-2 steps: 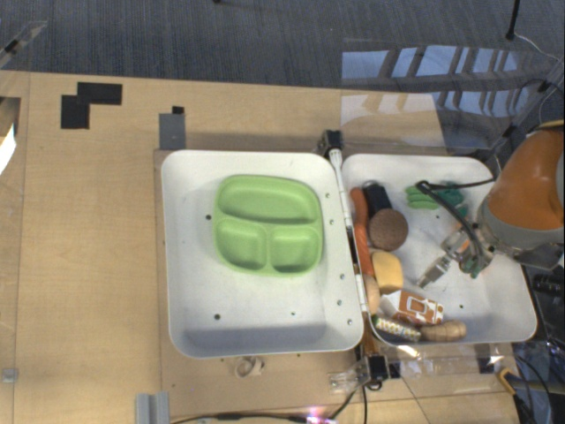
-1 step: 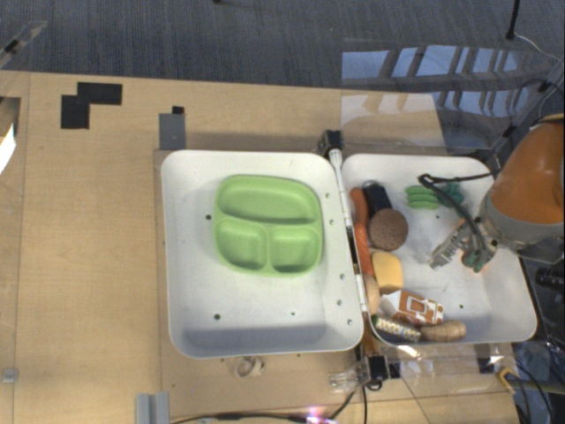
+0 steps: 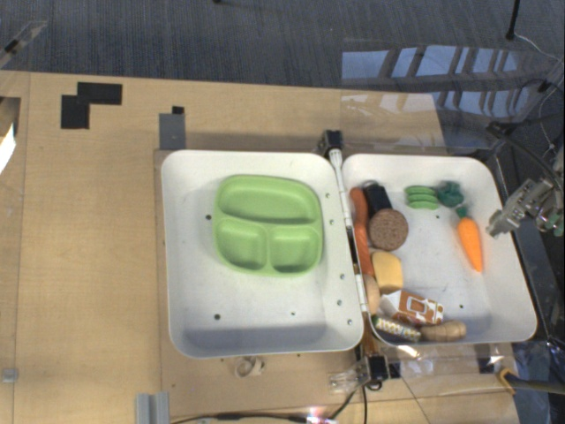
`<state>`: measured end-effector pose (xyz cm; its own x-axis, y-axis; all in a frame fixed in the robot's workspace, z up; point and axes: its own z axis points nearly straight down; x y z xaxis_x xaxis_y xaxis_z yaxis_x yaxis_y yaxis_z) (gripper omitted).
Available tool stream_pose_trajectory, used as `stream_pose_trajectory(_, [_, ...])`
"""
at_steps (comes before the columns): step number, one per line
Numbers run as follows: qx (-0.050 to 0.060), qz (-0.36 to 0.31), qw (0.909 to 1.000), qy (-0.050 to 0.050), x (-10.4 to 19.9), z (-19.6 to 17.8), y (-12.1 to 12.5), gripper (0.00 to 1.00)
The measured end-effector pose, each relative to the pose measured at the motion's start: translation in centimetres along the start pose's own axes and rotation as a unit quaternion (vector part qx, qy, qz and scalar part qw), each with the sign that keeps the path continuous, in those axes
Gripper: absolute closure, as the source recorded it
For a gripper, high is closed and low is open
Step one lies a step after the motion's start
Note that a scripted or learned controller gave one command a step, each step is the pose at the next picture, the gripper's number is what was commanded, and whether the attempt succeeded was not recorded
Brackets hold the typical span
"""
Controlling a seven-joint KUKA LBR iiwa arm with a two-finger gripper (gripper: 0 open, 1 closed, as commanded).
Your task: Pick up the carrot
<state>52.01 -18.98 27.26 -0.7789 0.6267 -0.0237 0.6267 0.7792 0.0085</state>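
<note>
Overhead slanted view of a wooden bench (image 3: 79, 263) bearing two shallow white bins side by side. All positions are given relative to the carrot (image 3: 470, 243), which lies flat on the floor of the right bin (image 3: 512, 312), near that bin's right wall, orange root toward the viewer and green top pointing away. Just right of the carrot, at the bin's right rim, is the gripper (image 3: 510, 213), at the end of the arm entering from the right edge; it is not touching the carrot, and whether its fingers are spread or closed cannot be told at this size. Just beyond and left of the carrot's top lie green pea pods (image 3: 422, 198) with a darker green piece beside them. Further left sits a round brown cookie (image 3: 387, 229), touching a black block (image 3: 375, 196) behind it; a long red-orange sausage (image 3: 360, 228) lies along the bin's left wall. Left and nearer the viewer are a pale yellow wedge of cheese (image 3: 387, 271), a small printed carton (image 3: 418, 308), and a tan potato-like piece (image 3: 441, 331). Well to the left, the left bin (image 3: 190, 325) holds a green divided tray (image 3: 267, 225) with three compartments.
</note>
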Motion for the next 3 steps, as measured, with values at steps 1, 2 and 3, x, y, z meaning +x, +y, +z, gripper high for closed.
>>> stream_pose_trajectory(1, [0.0,-0.219,0.9757,0.004,-4.1,18.4,1.5,1.0])
stream_pose_trajectory(2, [-0.002,-0.168,0.9858,0.006,3.2,11.5,4.7,1.0])
stream_pose_trajectory(3, [0.0,-0.165,0.9862,0.008,3.2,11.7,4.4,0.0])
